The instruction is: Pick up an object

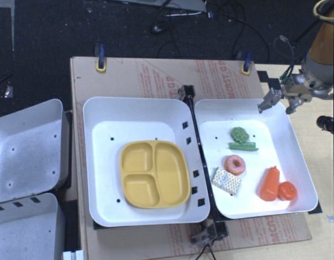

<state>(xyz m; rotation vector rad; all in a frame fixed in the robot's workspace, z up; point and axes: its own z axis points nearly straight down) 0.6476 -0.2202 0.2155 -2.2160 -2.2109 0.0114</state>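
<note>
Up at the right edge of the frame the gripper hangs over the far rim of the right bin, its two thin metal fingers spread apart with nothing between them. Above it the arm's orange band shows, glossy and rounded.

The right bin is a shallow white plastic tray with sloped walls. In it, near the middle, a knobbly green broccoli floret sits just above a flat green stick-shaped piece, the two touching or nearly so. Below them lies a pink frosted doughnut, round and smooth, resting against a small speckled, patterned square packet. Toward the lower right, an orange bottle-shaped toy lies tilted, with a round red-orange tomato-like ball touching its side.

The left bin holds a yellow plastic plate, rounded at the corners and divided into three compartments.
</note>
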